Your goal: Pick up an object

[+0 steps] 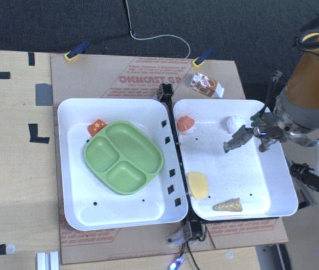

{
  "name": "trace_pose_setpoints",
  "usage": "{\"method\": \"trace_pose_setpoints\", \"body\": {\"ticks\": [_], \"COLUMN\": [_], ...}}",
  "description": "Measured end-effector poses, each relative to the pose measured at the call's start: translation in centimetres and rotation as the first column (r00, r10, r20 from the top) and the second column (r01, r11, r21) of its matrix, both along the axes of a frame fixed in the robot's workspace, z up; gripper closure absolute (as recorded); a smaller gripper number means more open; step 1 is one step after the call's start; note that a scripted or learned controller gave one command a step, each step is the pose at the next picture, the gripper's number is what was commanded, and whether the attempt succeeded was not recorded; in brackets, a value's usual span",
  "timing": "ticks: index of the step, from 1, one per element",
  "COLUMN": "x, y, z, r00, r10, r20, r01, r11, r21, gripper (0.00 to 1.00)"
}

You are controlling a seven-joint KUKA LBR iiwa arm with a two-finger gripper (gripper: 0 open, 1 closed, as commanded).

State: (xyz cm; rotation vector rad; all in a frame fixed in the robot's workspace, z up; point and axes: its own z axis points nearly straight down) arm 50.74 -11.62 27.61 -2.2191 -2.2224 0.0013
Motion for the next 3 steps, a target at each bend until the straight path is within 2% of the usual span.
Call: {"method": "trace_pose_setpoints", "body": {"ticks": [1,2,3], "x": [0.0,-2.6,-2.5], "y": [0.1,7.0,13.3], "z": [1.0,-3.0,-4.8], "r00": [1.0,1.0,1.0], "r10": [0.002,0.006,0.006], "r20": [-0.001,-0.007,-0.004], "r01": [-0.002,-0.006,-0.006], "r11": [1.0,1.0,1.0], "r21": [0.0,0.003,0.002], "gripper": [1.0,1.0,1.0]}}
